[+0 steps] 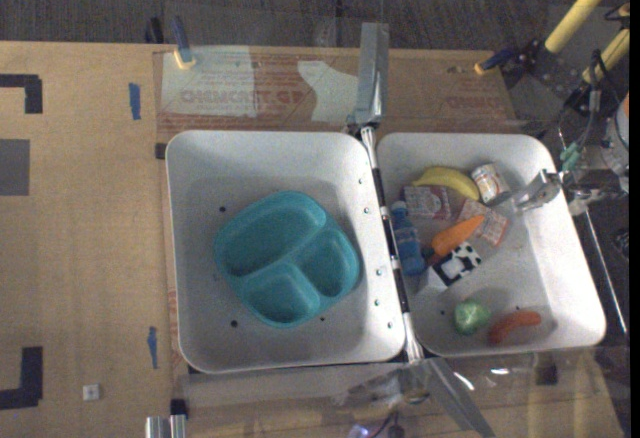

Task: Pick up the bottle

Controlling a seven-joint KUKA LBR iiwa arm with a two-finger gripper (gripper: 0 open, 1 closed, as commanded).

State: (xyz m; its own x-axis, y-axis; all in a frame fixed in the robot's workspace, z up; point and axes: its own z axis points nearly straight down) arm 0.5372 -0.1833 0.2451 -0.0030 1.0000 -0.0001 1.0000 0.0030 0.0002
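Observation:
The bottle (406,239) is small, clear and bluish. It lies on its side along the left wall of the right bin (570,271), close to the divider between the bins. My gripper (533,194) hangs over the upper right part of that bin, near the right wall, well to the right of the bottle and apart from it. Between them lie an orange carrot (457,234) and a small packet (490,225). Nothing shows in the gripper's grasp.
The right bin also holds a banana (447,182), a small can (488,182), a pink packet (426,203), a black-and-white item (455,264), a green ball-like thing (471,316) and a red sausage (514,325). A teal divided plate (288,258) sits in the left bin (200,176).

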